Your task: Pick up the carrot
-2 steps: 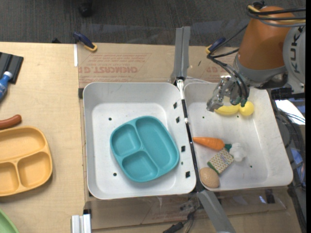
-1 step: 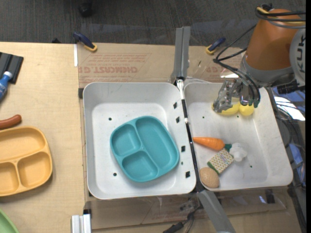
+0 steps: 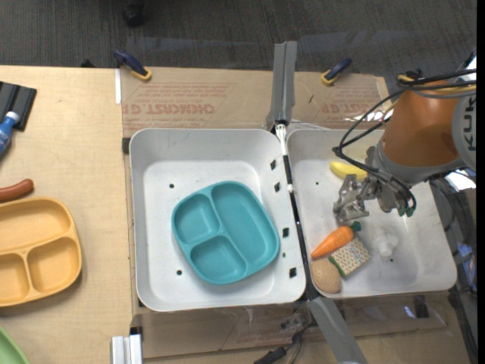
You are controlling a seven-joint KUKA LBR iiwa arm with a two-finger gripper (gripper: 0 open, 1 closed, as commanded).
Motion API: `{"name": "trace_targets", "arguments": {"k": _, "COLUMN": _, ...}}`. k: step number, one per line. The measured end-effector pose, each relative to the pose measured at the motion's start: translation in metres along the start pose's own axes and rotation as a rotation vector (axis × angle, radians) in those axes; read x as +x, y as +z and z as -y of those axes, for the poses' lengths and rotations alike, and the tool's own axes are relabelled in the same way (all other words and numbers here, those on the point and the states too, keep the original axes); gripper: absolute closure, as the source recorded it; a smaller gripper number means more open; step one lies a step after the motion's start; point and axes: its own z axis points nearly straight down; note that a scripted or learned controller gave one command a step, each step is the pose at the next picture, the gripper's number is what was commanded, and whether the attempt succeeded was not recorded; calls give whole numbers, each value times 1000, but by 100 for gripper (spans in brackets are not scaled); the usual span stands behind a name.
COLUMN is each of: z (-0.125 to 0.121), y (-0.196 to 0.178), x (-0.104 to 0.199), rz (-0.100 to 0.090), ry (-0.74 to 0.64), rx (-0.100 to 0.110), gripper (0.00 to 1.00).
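Note:
The orange carrot [image 3: 333, 242] lies in the right bin [image 3: 424, 279], its green end pointing up and right. My gripper [image 3: 350, 205] hangs just above the carrot's green end, reaching in from the right under the orange band of the arm. Nothing shows between its metal fingers. A woven tan and green block [image 3: 351, 257] touches the carrot on its lower right.
A teal divided plate [image 3: 224, 232] lies in the left bin [image 3: 151, 165]. In the right bin a round tan item [image 3: 326, 277] sits below the carrot, and a yellow piece [image 3: 347, 170] lies behind the gripper. An orange divided tray [image 3: 34, 252] rests on the bench at far left.

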Motion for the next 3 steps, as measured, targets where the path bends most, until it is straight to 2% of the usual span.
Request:
{"name": "trace_targets", "arguments": {"k": 1, "z": 13, "y": -5, "x": 84, "rz": 15, "ry": -103, "rx": 7, "gripper": 100}}
{"name": "trace_targets", "arguments": {"k": 2, "z": 10, "y": -1, "x": 86, "rz": 5, "ry": -106, "rx": 1, "gripper": 0}}
{"name": "trace_targets", "arguments": {"k": 3, "z": -22, "y": 0, "x": 79, "rz": 2, "ry": -47, "rx": 0, "gripper": 0}}
